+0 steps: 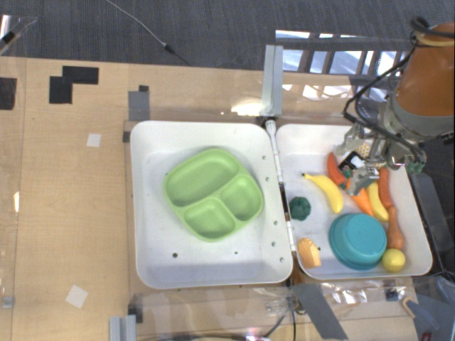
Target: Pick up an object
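My gripper [357,168] hangs low over the upper middle of the right bin [313,137]. It is just above a red pepper-like piece [334,169] and an orange carrot [363,201], partly hiding both. A yellow banana [325,190] lies just left of it. A teal bowl [357,240] sits near the bin's front, with a yellow lemon [393,260] at its right. A long orange-red carrot [389,208] lies along the right side. A dark green ball [300,207] and an orange chunk [308,252] rest by the bin's left wall.
The left bin [153,261] holds a light green divided plate [212,192] in its middle. A metal post [271,80] stands behind the divider between the bins. The arm's orange band [429,77] rises at the upper right.
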Action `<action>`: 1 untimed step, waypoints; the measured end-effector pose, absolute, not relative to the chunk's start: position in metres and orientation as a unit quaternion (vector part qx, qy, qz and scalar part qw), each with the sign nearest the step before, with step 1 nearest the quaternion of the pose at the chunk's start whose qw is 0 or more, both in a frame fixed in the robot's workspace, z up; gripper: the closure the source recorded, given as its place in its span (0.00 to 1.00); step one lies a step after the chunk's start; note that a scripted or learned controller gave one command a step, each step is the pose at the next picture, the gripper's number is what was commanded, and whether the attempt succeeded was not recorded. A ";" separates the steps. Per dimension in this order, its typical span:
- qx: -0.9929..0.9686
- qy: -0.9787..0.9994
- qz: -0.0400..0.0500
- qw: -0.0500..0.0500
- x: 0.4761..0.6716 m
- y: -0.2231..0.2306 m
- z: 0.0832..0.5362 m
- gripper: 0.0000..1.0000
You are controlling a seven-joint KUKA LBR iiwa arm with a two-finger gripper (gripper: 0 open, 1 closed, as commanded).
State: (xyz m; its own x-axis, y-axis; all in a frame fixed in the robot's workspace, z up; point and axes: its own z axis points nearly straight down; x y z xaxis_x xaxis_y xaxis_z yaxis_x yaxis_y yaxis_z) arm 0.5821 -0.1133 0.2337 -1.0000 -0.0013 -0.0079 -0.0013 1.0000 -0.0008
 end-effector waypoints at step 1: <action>0.011 1.000 0.000 0.000 0.570 -0.145 0.108 0.00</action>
